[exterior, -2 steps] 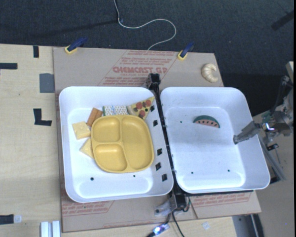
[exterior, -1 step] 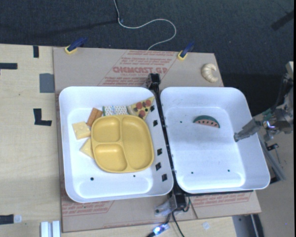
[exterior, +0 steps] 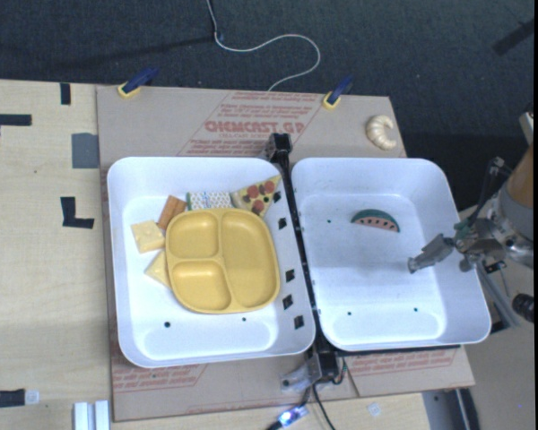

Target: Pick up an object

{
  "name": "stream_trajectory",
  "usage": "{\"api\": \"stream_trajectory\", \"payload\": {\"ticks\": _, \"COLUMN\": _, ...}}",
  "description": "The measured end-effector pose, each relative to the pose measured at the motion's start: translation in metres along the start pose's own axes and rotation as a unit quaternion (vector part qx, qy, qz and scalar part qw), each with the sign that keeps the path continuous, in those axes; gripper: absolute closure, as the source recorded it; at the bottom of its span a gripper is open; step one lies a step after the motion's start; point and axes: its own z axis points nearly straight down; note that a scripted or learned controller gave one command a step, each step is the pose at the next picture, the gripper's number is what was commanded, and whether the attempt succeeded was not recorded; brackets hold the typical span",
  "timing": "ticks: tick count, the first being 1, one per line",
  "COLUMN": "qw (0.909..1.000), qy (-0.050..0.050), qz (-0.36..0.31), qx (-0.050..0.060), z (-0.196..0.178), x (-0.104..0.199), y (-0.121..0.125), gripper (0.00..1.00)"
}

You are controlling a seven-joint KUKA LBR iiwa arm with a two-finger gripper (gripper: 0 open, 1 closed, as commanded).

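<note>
Gripper: mine (exterior: 428, 258), hanging over the right part of the right bin, reached in from the right; one grey finger (exterior: 423, 261) juts leftward over the bin floor. I cannot tell from this view how the fingers stand, and I see nothing between them.
Right bin: white, shallow (exterior: 377, 325); it holds a watermelon slice.
Watermelon slice: red with a green rind (exterior: 377, 220), lying flat on the right bin's floor toward the far side, up and left of my gripper and clearly apart from it.
Left bin: white (exterior: 197, 334), touching the right bin along a dark centre seam.
Yellow plate: divided into three compartments (exterior: 222, 260), lying in the middle of the left bin.
Cracker pieces: tan squares (exterior: 149, 236) at the plate's left edge, partly tucked under it.
Pizza slice: toy piece (exterior: 258, 193) at the plate's far edge, near the seam; small items beside it too blurred to name.
Croissant: pale toy (exterior: 383, 132) on the brown board beyond the right bin's far corner.
Cable: white, looping (exterior: 278, 43) over the dark floor behind the bench.
</note>
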Motion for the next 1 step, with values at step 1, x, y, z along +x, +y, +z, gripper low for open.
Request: {"api": "stream_trajectory", "payload": {"ticks": 1, "qw": 1.0000, "qy": 0.000, "qz": 0.000, "qx": 0.000, "z": 0.0649, "x": 0.0015, "y": 0.0006, "gripper": 0.00}}
